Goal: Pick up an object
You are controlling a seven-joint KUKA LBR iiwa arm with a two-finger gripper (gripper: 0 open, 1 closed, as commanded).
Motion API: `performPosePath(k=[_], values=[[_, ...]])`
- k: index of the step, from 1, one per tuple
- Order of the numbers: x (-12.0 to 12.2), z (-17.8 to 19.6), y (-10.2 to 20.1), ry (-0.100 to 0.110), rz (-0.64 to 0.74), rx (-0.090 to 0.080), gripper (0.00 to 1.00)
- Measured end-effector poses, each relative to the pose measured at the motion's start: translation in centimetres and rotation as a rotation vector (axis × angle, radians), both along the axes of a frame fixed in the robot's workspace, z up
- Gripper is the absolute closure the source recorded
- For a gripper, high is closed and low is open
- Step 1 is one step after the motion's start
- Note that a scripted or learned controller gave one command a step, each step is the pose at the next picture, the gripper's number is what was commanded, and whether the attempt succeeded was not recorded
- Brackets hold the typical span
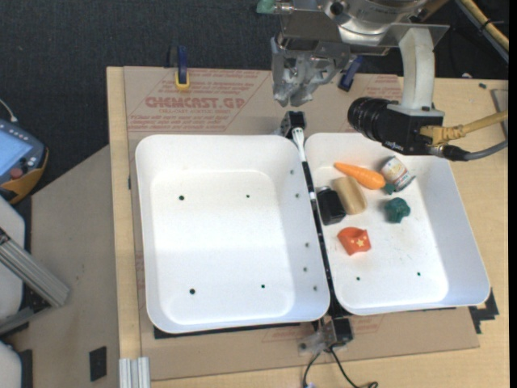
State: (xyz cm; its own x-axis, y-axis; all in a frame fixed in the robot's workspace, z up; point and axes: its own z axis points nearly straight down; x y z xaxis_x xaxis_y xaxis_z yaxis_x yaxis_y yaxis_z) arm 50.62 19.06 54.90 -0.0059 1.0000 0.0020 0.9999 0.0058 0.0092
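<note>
Dark carpet floor (121,14); brown cardboard sheet (202,95) over the bench; even lighting.

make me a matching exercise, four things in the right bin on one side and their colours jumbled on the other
Things:
1. carrot
2. block by the divider
3. small can
4. lumpy toy below the can

Colours:
A. teal green
B. orange
C. black
D. silver with a coloured label

Pairs: 1-B, 2-C, 3-D, 4-A
</note>
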Motion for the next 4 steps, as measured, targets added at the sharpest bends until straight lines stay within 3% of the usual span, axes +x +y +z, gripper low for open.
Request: performPosePath(k=[1,2,3,4], values=[[-2.3,-16.3,3.5,0.028,-0.002,-0.009,1.00],[-3.0,-30.5,3.3,0.025,-0.007,-0.009,1.00],[2.3,-19.5,3.4,-0.004,-0.007,0.003,1.00],[-2.9,-21.1,-5.2,0.015,-0.014,-0.005,1.00]])
